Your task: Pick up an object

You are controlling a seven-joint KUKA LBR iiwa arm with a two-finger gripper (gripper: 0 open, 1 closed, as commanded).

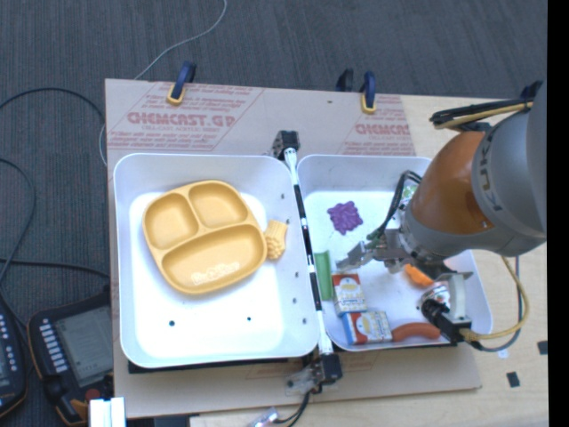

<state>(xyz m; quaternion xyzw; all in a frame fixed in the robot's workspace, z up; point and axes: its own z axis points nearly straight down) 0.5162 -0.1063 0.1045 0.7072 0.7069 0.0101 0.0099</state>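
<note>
gripper (363,254): low over the right bin (391,169), fingers slightly apart, nothing between them
objects: purple piece (344,215), green stick (322,266), 2 small cartons (348,292), orange pieces (416,275), all in right bin
left bin (200,323): yellow divided plate (206,235)

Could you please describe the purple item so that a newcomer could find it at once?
Look in the right bin, near its far left corner. The purple grape bunch lies there alone on white floor, beyond the green stick; nothing else there is purple and knobbly.
</note>
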